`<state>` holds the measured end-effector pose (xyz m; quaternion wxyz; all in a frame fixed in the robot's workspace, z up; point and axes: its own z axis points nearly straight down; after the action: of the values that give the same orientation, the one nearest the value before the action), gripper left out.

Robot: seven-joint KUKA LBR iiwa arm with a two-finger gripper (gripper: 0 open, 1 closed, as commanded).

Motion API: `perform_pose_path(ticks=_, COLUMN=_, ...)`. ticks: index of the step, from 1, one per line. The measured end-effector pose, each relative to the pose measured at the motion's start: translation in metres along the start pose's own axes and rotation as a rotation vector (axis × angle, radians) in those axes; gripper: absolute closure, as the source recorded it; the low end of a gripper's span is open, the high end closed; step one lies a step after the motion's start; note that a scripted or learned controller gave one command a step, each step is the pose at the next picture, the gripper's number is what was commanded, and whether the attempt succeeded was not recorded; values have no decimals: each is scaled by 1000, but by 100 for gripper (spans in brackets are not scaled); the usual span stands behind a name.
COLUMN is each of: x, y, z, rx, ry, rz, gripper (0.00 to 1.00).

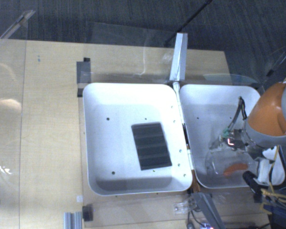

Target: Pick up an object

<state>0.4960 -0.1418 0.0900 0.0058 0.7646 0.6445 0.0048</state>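
A dark ribbed rectangular pad (152, 146) lies flat near the middle of the left bin (97, 128). In the right bin (205, 104) a small orange object (236, 167) rests near the front wall, beside a clear plastic-looking item (217, 160). My gripper (227, 143) hangs low over the right bin's front half, just above and behind the orange object. The grey arm with its orange band (271, 113) covers the bin's right side and hides what lies beneath it.
A metal post (178, 63) rises at the back where the two bins meet. Cables and clamps (200, 209) sit along the bench's front edge below the right bin. Bare wooden bench (38, 137) stretches to the left.
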Motion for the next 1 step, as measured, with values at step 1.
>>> perform_pose_path(ticks=1, x=34, y=23, z=0, rx=-2, ry=1, rz=-11, gripper=0)
